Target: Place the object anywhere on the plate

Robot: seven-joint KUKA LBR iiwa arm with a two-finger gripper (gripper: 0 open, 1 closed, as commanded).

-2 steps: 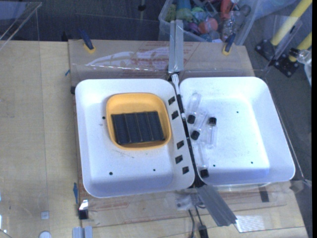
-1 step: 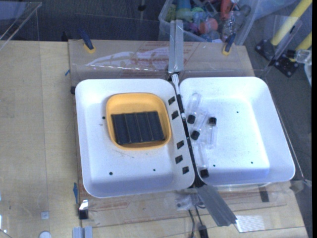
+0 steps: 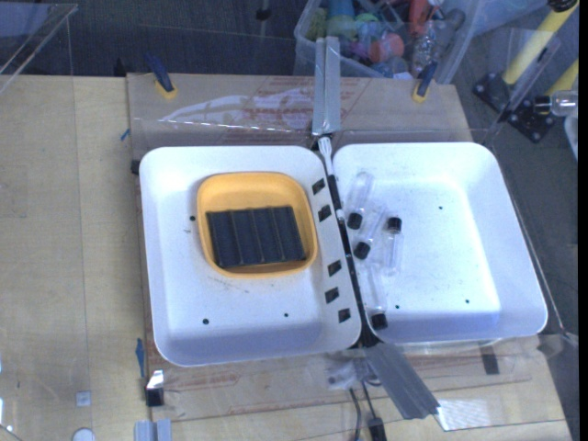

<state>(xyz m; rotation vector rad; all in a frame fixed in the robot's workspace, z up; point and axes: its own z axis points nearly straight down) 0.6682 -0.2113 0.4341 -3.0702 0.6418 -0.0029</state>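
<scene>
A yellow, rounded-square plate sits in the left white bin. A black rectangular slab with lengthwise ridges lies flat on the plate, covering its middle and front. In the right white bin, several small clear tubes with black caps lie near the left wall, among them one tube and another tube.
The two bins meet at a raised seam bearing black marks. Behind the bins, a clear box of colourful toys stands past a metal upright. A stand with yellow padding is at the far right. Wooden benchtop lies to the left.
</scene>
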